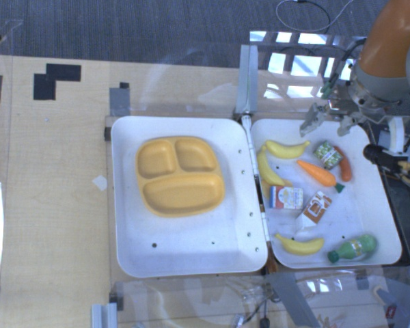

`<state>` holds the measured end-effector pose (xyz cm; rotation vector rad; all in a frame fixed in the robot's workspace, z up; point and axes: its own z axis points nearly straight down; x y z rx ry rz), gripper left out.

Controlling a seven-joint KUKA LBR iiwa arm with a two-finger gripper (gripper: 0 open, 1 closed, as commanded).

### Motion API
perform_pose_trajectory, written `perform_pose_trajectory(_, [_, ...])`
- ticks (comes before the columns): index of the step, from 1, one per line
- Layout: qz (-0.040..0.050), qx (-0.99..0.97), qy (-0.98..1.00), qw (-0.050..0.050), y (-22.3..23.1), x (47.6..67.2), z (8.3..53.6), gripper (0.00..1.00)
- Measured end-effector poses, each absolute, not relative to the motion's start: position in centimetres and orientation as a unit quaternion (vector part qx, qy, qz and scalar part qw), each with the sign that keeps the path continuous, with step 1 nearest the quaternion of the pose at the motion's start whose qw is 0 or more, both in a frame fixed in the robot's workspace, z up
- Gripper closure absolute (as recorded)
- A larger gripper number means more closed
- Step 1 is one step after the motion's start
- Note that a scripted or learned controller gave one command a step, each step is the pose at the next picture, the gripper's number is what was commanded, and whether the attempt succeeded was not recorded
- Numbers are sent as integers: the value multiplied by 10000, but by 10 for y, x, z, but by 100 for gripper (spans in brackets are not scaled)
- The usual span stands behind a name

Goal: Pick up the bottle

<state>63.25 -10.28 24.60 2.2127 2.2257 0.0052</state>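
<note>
The bottle (355,248) is green with a green cap and lies on its side in the near right corner of the right bin (389,219). My gripper (326,124) hangs over the far edge of that bin, well away from the bottle. Its fingers are spread open and there is nothing between them. The grey arm with its orange band comes in from the upper right.
The right bin also holds three bananas (285,149), a carrot (317,173), a green can (326,154), a small carton (285,197) and a brown-and-white tube (314,209). A yellow divided tray (180,175) sits in the left bin (191,251).
</note>
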Motion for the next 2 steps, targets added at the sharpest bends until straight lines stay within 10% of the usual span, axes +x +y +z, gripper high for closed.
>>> perform_pose_trajectory(1, [13, 6964, 7177, 12, -150, 627, 135, 0])
perform_pose_trajectory(2, [24, 6218, 7832, 47, -177, 671, 141, 0])
